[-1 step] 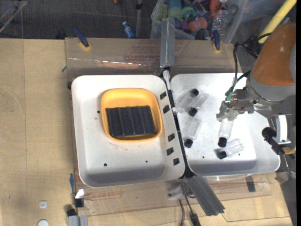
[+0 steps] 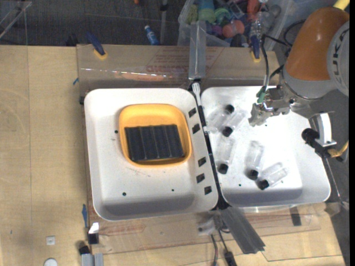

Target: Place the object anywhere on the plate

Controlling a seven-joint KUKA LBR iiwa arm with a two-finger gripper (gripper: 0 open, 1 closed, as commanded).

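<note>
Clear small bottles (image 2: 254, 158) with black caps lie scattered in the right bin (image 2: 288, 188); gripper (image 2: 259, 114) hovers above, grip state unclear

The arm (image 2: 319, 43) is cut off by the right edge. The gripper (image 2: 260, 114) is too small and blurry to see well. The clear bottles (image 2: 254, 158) are hard to make out against the white bin (image 2: 288, 190).

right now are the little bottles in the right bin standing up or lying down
Lying down. The clear bottles lie on their sides on the right bin's floor, black caps pointing sideways; none is on the yellow plate.
</note>
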